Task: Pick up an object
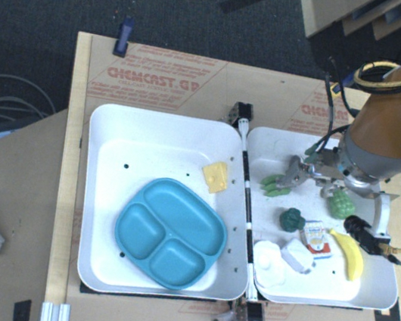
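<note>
My gripper hangs over the back of the right bin, open, with nothing between its fingers. A light green leafy toy lies just beside its left finger. A green bumpy object sits close to its right finger. Further forward lie a dark green ball, a yellow banana, a small red and white carton, a white block and a white cup.
The left bin holds a blue divided plate and a yellow cheese wedge. A black divider runs between the bins. Cables trail from the arm at the right, over the bin's edge.
</note>
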